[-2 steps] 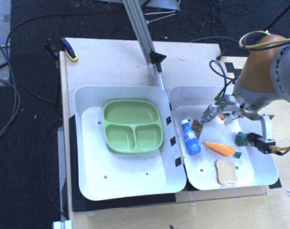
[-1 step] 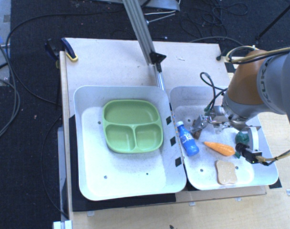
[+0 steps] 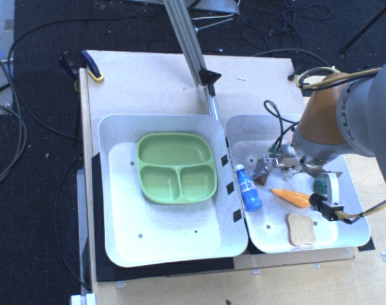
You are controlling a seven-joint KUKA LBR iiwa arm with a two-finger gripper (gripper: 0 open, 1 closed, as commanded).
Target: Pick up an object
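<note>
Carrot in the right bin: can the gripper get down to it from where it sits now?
Probably yes. The gripper hangs just left of the carrot, which lies bare, apart from the blue bottle and bread slice.

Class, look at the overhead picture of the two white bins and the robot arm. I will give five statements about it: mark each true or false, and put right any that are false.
1. The green divided plate lies in the left bin. True.
2. The blue bottle stands on the green plate. False: it lies in the right bin, near the wall between the bins.
3. The orange carrot lies in the right bin. True.
4. The gripper hangs over the left bin. False: it is over the right bin, near the bottle.
5. The tan slice of bread lies in the left bin. False: it lies in the right bin, below the carrot in the picture.
</note>
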